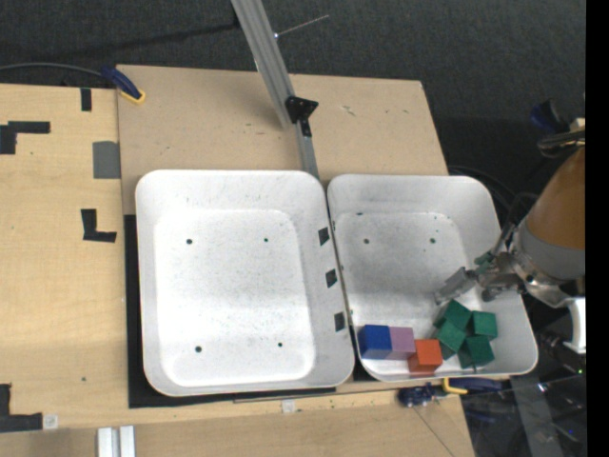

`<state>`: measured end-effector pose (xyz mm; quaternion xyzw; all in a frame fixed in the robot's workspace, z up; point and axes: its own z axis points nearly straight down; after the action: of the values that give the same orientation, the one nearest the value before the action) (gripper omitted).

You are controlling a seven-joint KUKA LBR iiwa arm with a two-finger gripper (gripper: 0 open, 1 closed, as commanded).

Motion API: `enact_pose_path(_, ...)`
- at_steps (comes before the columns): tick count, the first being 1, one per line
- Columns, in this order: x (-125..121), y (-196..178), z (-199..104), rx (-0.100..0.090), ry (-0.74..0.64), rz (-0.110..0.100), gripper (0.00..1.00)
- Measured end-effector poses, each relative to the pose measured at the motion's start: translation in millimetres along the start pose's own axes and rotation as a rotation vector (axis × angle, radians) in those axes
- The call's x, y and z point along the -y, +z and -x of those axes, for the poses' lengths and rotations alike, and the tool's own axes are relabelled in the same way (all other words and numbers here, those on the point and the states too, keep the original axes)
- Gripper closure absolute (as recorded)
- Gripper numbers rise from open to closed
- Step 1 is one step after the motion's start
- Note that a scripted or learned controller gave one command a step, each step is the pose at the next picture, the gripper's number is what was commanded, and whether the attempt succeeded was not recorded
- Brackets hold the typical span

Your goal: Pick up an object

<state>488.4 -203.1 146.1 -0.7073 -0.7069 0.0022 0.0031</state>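
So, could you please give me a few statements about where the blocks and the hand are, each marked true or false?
1. All the blocks lie in the right bin. True.
2. The blue block sits at the far edge of its bin. False: it sits at the near edge, beside the purple block.
3. The hand is over the right bin, just beyond the green blocks. True.
4. The orange block lies alone in the middle of the bin. False: it sits in the near cluster, between the purple block and the green blocks.
5. The hand holds the blue block. False: the blue block lies on the bin floor, apart from the hand.
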Motion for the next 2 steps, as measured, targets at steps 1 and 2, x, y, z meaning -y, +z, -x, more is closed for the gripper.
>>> enact_pose_path(1,-1.4,-12.9,-0.8,0.000,-0.002,0.005,1.00)
enact_pose_path(2,3.7,-73.1,3.4,0.004,-0.001,0.012,1.00)
